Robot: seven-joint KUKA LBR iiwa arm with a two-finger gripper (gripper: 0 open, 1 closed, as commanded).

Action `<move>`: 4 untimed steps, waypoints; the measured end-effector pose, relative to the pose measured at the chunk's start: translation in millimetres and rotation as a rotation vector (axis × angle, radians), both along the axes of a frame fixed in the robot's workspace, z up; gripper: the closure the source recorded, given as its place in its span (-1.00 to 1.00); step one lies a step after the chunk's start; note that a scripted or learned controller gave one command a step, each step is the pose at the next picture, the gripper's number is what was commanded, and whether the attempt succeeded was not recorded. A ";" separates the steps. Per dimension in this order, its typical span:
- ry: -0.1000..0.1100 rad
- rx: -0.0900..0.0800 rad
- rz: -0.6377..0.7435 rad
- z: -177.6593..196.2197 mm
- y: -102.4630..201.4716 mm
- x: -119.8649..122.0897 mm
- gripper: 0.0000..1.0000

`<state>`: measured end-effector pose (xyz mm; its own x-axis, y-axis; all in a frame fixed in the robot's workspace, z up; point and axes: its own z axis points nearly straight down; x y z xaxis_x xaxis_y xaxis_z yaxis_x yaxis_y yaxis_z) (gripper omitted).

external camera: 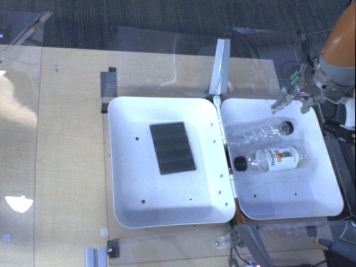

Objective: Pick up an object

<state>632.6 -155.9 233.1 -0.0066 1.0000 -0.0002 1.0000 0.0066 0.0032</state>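
Pincer (293, 98) open and empty, poised over right bin (328, 204) at 12 o'clock, presumably staging a descent; targets below at 6: clear bottle (260, 131) and labelled bottle (272, 159) lying flat side by side; dark pad (173, 147) sits alone in left bin (125, 204).

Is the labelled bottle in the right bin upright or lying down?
Lying down: the labelled bottle rests on its side in the right bin, black cap pointing left.

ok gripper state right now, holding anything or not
gripper: jaws open, nothing between them, above the far edge of the right bin, past the two clear bottles.
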 end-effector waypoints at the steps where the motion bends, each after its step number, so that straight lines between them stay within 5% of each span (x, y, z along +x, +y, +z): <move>1: -0.005 -0.002 0.135 -107.4 -35.9 -20.0 -1.00; 2: -0.006 -0.003 0.196 -145.7 -48.5 4.1 -1.00; 3: -0.014 -0.006 0.200 -132.8 -47.0 7.1 1.00; 4: -0.013 -0.006 0.199 -133.0 -47.0 7.0 -1.00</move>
